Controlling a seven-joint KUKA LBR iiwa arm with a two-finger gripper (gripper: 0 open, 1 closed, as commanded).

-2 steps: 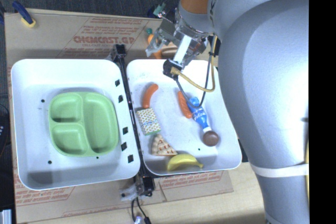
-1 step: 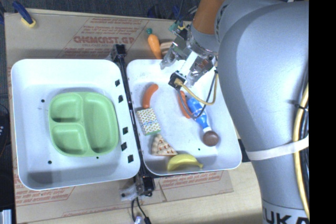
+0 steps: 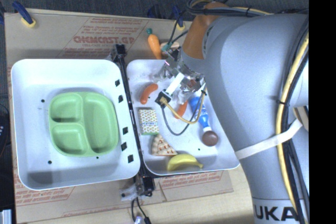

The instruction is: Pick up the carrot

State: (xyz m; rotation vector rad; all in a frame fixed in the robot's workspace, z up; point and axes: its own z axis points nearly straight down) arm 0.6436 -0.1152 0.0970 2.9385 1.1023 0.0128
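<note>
**Approach step: gripper over the right bin, carrot outside it**

Fills the right side of the bench: the grey arm (image 3: 252,86), reaching in over the right bin (image 3: 227,157). Beside it, toward the left edge of the bench, the left bin (image 3: 26,113) with a green divided plate (image 3: 83,123) in its middle.

Hangs over the far half of the right bin: the gripper (image 3: 176,89), with loose cables around it. Open or closed, cannot tell from here; nothing seen held. Just beside it, toward the near side, a small orange piece (image 3: 181,108), too hidden to name.

In the right bin, from the near edge upward: a banana (image 3: 184,162), a pizza slice (image 3: 163,147), a brown ball (image 3: 210,138), a blue bottle (image 3: 202,118), a checked cracker (image 3: 148,120), a sausage (image 3: 148,93).

Lies on the bench itself, just beyond the far edge of the right bin near its far-left corner: the carrot (image 3: 154,45), orange with a green tip, not touched by the gripper.

Judged as the approach, grasp not yet made. Next move probably calls for shifting toward the far edge, past the bin wall, then lining up across the carrot before descending.
</note>
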